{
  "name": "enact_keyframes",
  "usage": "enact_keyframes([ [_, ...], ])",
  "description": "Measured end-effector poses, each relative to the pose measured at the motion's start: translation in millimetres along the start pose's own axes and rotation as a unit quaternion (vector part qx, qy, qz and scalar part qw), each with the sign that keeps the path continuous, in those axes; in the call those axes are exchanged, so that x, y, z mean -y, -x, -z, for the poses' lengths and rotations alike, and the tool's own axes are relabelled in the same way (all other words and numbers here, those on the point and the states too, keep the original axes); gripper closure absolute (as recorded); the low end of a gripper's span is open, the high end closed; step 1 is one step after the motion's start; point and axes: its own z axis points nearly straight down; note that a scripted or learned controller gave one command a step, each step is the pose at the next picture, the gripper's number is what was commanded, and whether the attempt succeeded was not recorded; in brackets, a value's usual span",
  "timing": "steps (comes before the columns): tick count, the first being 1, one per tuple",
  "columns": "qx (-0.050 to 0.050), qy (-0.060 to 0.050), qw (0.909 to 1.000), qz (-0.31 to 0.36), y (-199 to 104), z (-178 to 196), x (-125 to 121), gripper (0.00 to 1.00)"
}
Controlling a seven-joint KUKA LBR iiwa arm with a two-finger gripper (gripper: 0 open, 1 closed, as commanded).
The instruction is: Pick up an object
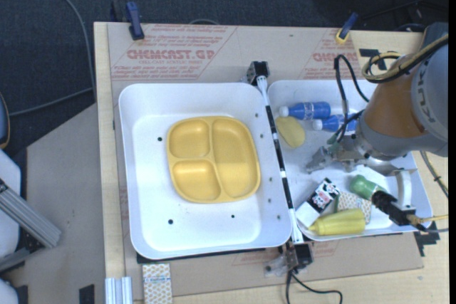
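**Arm low over the right bin, grasp not readable**

Starting at your left, the left bin (142,224) carries just 1 item, a yellow divided plate (213,158) lying flat in the middle; it looks like the drop-off side, so leave it be.

Across the divider, the right bin (303,90) holds the candidates: a pale yellow round piece (291,131) near the divider, a blue-capped bottle (308,111) above it, a black-and-white carton (324,196), a yellow corn-like piece (340,223) at the front edge, and a green piece (363,186). They crowd the front corner, likely just as they fell.

The gripper (333,155) sits low among them, beside the bottle. Whether it is spread or closed, you cannot tell: the wrist and cables cover it, and much of that bin's right half.
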Motion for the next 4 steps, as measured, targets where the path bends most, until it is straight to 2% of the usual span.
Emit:
enact_keyframes([
  [1, 0.000, 0.000, 1.0000, 0.000, 20, 16, -103, 0.00],
  [2, -0.003, -0.019, 0.9998, 0.000, 61, -5, -124, 0.00],
  [3, -0.002, -0.021, 0.9998, -0.001, 61, 4, -123, 1.00],
  [4, 0.000, -0.025, 0.9997, -0.005, -25, -5, -124, 1.00],
])
